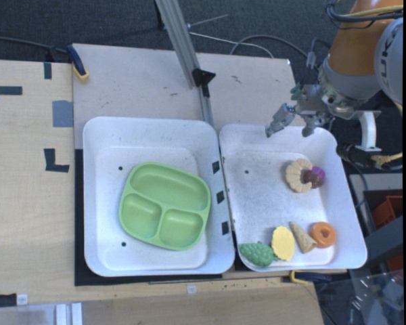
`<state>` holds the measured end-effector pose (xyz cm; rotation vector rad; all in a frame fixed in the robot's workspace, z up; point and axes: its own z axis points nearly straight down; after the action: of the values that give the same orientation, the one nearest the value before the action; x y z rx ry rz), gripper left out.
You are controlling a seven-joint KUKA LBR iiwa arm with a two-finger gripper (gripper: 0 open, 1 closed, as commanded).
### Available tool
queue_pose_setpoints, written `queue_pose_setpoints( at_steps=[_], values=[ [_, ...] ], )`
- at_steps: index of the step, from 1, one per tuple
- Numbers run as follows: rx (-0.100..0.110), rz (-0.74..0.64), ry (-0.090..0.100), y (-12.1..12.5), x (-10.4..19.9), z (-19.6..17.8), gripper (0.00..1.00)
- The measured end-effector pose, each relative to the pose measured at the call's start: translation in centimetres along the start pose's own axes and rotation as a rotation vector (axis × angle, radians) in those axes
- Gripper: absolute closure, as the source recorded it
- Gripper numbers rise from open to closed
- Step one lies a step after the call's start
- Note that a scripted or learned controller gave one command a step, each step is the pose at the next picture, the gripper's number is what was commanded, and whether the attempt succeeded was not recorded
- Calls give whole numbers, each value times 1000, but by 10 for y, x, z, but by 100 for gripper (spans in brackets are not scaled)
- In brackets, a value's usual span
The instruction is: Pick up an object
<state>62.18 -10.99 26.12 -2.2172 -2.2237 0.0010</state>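
Fingers [290, 124] spread, gripping nothing, above right bin [348, 202]; cone-shaped toy [300, 236] tip toward upper left.

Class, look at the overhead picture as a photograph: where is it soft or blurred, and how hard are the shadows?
Camera view: light is even and diffuse, with only faint shadows beside the green tray; the gripper and the small toys, such as the orange ring, look soft and low in detail; white bins are bright without strong glare.
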Motion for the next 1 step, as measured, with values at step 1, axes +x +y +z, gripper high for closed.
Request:
queue_pose_setpoints(
  at_steps=[1],
  values=[
    [0, 0, 0, 0, 0, 0, 0]
  ],
)
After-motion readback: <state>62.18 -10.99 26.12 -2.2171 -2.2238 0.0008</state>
